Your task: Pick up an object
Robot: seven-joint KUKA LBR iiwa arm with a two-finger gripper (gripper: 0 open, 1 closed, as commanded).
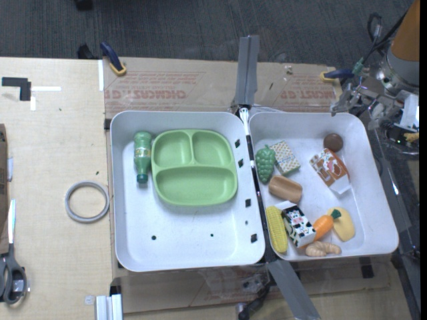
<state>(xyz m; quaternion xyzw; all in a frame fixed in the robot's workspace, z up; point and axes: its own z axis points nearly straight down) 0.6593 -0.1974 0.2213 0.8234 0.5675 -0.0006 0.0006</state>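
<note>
My gripper (pixel 358 102) hangs over the far right corner of the right bin (pixel 377 179), above and apart from everything in it. Closest to it lie a brown ball (pixel 333 141) and a red-and-white carton (pixel 329 169). The same bin holds green grapes (pixel 265 163), a checked packet (pixel 285 157), a bread roll (pixel 285 189), a corn cob (pixel 276 229), a cow-patterned box (pixel 298 225), a carrot (pixel 323 225), a yellow fruit (pixel 344 226) and a tan peanut-like piece (pixel 323 249). In the left bin (pixel 187 242) a green divided plate (pixel 195 167) lies next to a green bottle (pixel 142 155).
On the wooden bench left of the bins lie a tape ring (pixel 87 201) and scissors (pixel 12 275). A blue clamp (pixel 113 57) sits at the cardboard's far left corner. A grey bar (pixel 247 72) runs up from between the bins. Cables hang beside the arm at the right.
</note>
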